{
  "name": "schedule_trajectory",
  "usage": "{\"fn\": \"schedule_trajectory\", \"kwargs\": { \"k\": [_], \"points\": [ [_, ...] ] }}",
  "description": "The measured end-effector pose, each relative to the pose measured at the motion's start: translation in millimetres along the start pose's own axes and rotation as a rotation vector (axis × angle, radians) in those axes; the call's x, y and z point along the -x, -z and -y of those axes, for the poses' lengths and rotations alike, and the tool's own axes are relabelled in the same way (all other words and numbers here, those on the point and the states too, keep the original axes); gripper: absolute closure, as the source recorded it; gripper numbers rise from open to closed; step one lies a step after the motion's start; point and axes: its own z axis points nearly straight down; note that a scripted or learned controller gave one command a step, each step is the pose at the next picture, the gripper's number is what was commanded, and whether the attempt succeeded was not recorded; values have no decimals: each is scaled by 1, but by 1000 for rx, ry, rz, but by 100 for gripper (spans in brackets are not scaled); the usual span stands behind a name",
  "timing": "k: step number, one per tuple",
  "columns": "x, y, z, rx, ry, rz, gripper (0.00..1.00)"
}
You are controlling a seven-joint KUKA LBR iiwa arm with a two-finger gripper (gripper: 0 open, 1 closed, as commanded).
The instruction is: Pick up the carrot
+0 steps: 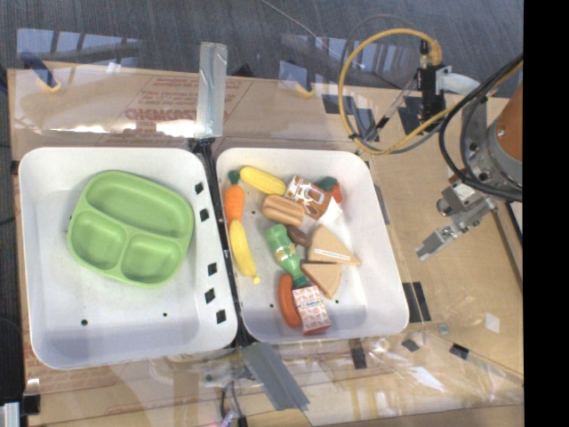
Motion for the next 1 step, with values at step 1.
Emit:
{"fn": "schedule_trajectory", "kwargs": {
  "k": [1],
  "points": [
    [29, -109, 10, 5, 171, 6, 100]
  ]
}}
